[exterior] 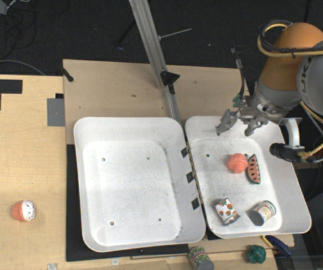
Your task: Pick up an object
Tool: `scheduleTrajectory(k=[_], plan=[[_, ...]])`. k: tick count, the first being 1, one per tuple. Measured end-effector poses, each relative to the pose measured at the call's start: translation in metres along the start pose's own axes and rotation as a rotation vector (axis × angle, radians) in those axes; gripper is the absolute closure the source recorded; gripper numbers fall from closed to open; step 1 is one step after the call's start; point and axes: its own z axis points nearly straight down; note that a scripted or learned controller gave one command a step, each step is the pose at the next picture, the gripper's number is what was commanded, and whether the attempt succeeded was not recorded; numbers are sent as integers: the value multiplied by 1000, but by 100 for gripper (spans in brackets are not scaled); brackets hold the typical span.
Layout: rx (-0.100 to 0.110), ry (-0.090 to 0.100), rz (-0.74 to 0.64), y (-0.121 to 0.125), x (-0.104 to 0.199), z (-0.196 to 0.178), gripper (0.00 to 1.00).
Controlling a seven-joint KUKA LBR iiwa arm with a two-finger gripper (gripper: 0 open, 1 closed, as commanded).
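The right bin (288, 179) holds an orange-red ball (236, 162), a watermelon-slice toy (254, 169), a small white cup with red spots (226, 211) and a small tin can lying on its side (262, 212). My gripper (238, 124) hangs over the far edge of that bin, its two fingers spread apart with nothing between them. It stands beyond the ball and the slice, apart from both.
The left bin (88, 129) lies beside the right one. A metal rail (153, 44) slants down to the gap between the bins. An orange-and-white ball (23, 210) rests on the bench at left. A green object (256, 254) and a small can (198, 257) sit off the bins' near edge.
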Motion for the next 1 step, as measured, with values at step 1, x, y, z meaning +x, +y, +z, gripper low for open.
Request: scheduleTrajectory(k=[1], plan=[[0,0,0,0,0,0,0]])
